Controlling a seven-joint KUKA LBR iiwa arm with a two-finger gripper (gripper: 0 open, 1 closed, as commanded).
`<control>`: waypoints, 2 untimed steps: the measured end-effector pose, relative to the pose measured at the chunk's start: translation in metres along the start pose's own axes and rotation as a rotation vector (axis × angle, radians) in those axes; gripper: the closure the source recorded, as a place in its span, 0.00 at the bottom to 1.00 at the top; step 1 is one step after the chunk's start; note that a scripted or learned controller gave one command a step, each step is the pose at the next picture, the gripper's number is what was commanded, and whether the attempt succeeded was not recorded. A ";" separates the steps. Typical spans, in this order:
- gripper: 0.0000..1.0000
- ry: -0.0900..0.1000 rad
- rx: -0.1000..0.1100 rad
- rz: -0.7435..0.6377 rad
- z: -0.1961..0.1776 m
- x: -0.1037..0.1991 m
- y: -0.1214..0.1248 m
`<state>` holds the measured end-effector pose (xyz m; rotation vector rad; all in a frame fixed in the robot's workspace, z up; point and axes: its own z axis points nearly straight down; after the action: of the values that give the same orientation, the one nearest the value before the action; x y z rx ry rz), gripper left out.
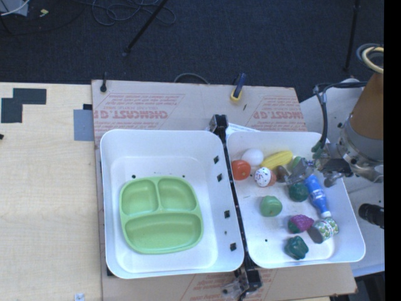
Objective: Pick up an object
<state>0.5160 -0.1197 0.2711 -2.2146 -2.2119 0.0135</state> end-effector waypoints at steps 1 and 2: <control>0.00 -0.002 -0.013 -0.002 -0.006 0.000 0.002; 0.00 0.000 -0.005 -0.002 0.058 0.005 0.002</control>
<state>0.5169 -0.1149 0.2131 -2.2145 -2.2164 0.0080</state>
